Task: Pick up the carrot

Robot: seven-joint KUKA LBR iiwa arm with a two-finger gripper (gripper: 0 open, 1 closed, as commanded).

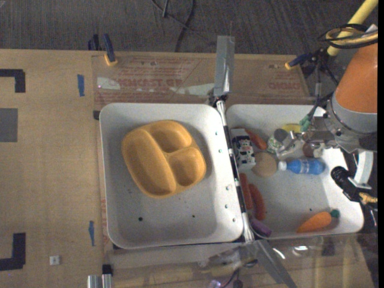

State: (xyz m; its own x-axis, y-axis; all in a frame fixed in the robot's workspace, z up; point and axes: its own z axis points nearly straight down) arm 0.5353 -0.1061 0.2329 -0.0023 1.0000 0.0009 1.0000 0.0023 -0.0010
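Camera view looks down on two white bins side by side; left bin carries a yellow divided plate, right bin carries the clutter. Carrot is seen at the near right corner of the right bin, lying flat on the bin floor, orange body with a small green top at its right end. Long axis is judged to run roughly left-right, tilted a little so the green end sits slightly farther. Nothing is touching it; it lies apart from the other items.

Arm enters from the right, orange band visible at the far right. Gripper is placed over the far part of the right bin, near a blue-capped bottle and a round tan object. Fingers are lost among the cluttered grey hardware, so whether they are spread or pressed together cannot be told; nothing is seen pinched between them.

Key relation: carrot lies toward the near side of the gripper and slightly to the right, with the bottle between them. The coming move is judged to need travel toward the near edge, then a descent with the fingers set across the carrot's short width. Task is judged not yet started on the carrot.

Also noted: red sausage-like pieces along the bin's left wall, possibly chillies, and a small printed carton at the divider
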